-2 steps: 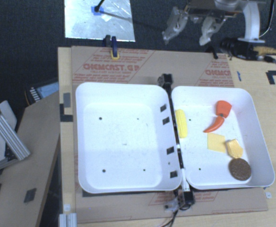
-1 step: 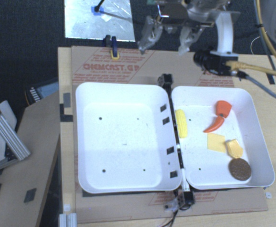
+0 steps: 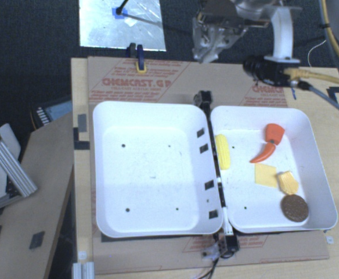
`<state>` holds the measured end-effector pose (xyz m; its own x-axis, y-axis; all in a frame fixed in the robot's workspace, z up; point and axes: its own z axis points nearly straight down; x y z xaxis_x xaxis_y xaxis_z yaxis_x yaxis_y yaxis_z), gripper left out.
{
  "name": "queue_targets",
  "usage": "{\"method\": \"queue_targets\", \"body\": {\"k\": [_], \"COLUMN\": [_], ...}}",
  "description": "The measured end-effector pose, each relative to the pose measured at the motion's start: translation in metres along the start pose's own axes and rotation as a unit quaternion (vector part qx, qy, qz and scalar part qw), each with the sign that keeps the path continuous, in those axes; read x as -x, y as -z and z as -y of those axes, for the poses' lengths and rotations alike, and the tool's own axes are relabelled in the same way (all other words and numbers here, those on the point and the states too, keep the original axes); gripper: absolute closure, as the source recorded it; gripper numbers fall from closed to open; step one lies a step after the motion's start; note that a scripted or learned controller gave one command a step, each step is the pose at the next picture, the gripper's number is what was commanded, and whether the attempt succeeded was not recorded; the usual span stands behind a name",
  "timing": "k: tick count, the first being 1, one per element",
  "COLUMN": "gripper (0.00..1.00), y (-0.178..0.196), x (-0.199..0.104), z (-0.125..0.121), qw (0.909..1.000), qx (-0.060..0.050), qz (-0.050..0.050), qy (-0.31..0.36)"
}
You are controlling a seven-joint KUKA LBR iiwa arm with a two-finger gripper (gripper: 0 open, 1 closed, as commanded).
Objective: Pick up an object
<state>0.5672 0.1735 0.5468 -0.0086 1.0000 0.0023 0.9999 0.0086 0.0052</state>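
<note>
**Gripper parked high, nothing picked yet**

I'm watching the gripper point(image 3: 207, 50) hovering beyond the bins' far edge, fingers empty and slightly parted. The objects are sitting in the right bin point(image 3: 317, 150): corn cob point(image 3: 222, 151) by the divider, orange carrot point(image 3: 269, 140), yellow wedge point(image 3: 266, 175), brown cookie point(image 3: 295, 207)
</note>
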Motion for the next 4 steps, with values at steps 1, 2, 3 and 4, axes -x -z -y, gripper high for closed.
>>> {"method": "queue_targets", "body": {"k": [1, 2, 3, 4], "gripper": [1.00, 1.00, 1.00, 1.00], "y": [-0.031, -0.010, -0.012, -0.011], "x": [0.089, 0.193, 0.298, 0.385], "z": [0.007, 0.002, -0.033, -0.066], "qw": [1.0000, 1.0000, 1.0000, 1.0000], "qx": [-0.003, 0.000, -0.001, 0.000], "qz": [0.002, 0.003, 0.003, 0.004], "qy": [-0.008, -0.009, -0.008, -0.006]}}
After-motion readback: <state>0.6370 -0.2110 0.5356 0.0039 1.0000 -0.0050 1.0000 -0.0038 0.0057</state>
